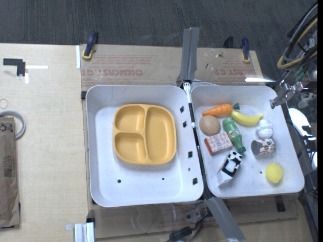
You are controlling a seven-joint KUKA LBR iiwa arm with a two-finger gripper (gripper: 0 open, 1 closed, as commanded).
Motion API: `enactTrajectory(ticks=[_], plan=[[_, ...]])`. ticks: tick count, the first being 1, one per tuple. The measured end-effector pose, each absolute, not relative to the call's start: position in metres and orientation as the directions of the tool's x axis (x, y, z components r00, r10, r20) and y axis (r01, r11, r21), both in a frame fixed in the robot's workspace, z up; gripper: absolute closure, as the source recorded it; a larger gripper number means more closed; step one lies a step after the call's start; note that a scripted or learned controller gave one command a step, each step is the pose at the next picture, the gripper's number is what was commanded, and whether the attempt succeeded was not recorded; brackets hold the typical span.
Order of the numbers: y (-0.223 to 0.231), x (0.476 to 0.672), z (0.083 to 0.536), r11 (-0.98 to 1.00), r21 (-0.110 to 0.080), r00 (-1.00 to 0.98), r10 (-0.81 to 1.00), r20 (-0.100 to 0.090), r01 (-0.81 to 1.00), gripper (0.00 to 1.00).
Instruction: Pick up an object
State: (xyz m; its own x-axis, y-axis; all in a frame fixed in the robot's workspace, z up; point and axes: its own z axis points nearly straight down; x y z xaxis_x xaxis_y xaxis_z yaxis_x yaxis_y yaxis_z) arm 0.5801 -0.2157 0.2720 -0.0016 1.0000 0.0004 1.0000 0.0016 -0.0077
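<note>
Nothing picked yet, the whole grasp is left. The jaws sit by the right bin's (298,180) far right corner, and I can't tell if they're open. Nearest me, well short of the jaws: lemon (274,173), carton (231,164), can (263,146). Farther back, left of the jaws: green bottle (233,134), banana (246,118), carrot (220,109). The left bin (101,185), farthest left of the jaws, holds a yellow divided plate (145,134).

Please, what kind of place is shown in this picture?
Probably a robotics lab bench for pick-up trials: two white bins side by side, a yellow divided plate, and toy food such as a carrot and banana.
</note>
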Motion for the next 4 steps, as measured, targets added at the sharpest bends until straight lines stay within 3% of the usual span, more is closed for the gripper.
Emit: enactTrajectory(ticks=[1,2,3,4], plan=[[-0.193,0.659,0.161,0.243,-0.004,-0.243,0.97,0.0,0.97,0.0],[-0.18,0.639,0.089,0.376,-0.002,-0.376,0.927,0.0,0.927,0.0],[-0.164,0.645,0.089,0.239,-0.002,-0.239,0.971,0.0,0.971,0.0],[-0.164,0.645,0.094,0.24,-0.005,-0.24,0.971,0.0,0.971,1.0]])
